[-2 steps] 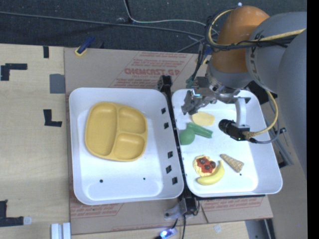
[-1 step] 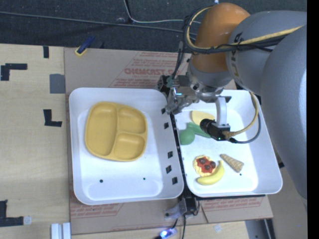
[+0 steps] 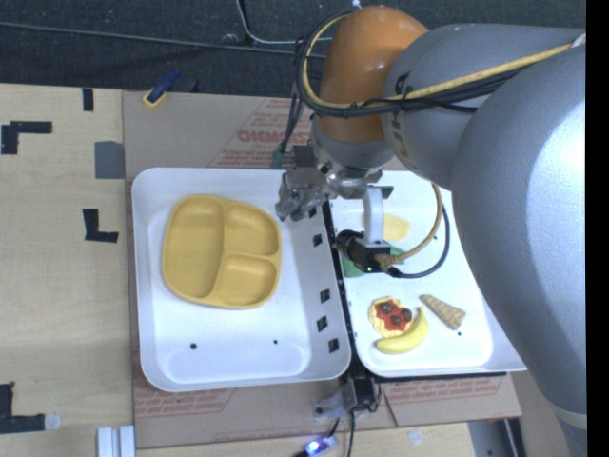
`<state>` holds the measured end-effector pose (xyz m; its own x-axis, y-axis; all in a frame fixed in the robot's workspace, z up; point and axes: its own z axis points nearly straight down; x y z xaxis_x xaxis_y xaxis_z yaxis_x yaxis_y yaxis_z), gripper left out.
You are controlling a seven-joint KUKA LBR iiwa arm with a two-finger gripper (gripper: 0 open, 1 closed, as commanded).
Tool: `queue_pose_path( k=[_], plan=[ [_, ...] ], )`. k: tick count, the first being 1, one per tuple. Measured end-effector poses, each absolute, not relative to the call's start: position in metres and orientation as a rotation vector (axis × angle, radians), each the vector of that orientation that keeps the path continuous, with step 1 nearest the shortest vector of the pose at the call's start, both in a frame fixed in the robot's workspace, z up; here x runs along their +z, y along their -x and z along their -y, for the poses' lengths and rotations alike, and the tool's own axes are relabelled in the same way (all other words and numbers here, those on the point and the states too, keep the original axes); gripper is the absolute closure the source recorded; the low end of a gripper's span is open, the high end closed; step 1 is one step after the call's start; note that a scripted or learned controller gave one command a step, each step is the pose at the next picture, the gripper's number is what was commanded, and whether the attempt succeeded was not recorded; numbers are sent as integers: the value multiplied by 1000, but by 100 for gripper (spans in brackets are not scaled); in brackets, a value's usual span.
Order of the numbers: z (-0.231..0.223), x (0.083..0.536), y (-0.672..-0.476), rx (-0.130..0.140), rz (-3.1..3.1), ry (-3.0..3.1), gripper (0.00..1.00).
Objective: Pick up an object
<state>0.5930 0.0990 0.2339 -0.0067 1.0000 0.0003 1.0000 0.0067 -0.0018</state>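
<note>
My arm (image 3: 495,150), smooth grey casing with a glossy orange band (image 3: 366,50) above the wrist, reaches in from the right and covers much of the right bin's far end; yellow and black cables loop around the wrist; my gripper (image 3: 303,198), a dark angular metal assembly, sits over the divide between the two bins, at the near-right corner of the yellow plate; whether it is spread or closed I cannot tell, and nothing is seen held in it. Left bin (image 3: 228,355): shallow, white, smooth plastic with rounded corners; in it lies a yellow plate (image 3: 221,250), matte, rounded-square, moulded into three compartments. Right bin (image 3: 457,350): same white plastic; in its near part lie a toy banana (image 3: 404,336), curved and glossy yellow, touching a small round yellow piece topped with red and dark spots (image 3: 388,314); just beside them, a tan ridged cone (image 3: 443,310), tapered, lying on its side; a pale yellow flat piece (image 3: 395,227) lies farther back, partly under the wrist. Both bins rest on brown cardboard (image 3: 219,131) printed in red.
</note>
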Motion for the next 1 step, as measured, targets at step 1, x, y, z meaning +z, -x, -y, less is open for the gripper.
queue_pose_path(
  k=[1],
  plan=[
    [-96,234,-593,3,2224,2218,0]
  ],
)
